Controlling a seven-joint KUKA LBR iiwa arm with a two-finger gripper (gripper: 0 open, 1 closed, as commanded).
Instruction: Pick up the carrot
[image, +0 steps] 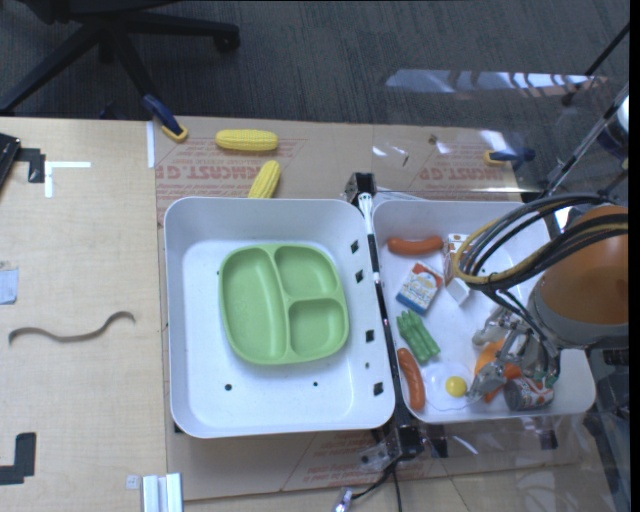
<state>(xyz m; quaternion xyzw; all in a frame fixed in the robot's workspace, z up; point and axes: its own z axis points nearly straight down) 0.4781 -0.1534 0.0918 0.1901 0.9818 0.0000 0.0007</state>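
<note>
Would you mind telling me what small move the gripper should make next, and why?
Probably a short, slow lift straight up. The gripper sits low in the right bin, with the orange carrot right at its fingertips; whether it is actually gripped cannot be told, so a small raise would show it.

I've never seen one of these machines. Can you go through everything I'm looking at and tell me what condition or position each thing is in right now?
Gripper: down in the right bin, at something orange.
Carrot: orange bits by the gripper; grasp unclear.
Green plate: flat in the left bin, compartments bare.
Sausage: lying near the right bin's far wall.
Second sausage: lying by the near left corner.
Fried egg: flat, yolk up.
Two corn cobs: lying outside the bins.
</note>
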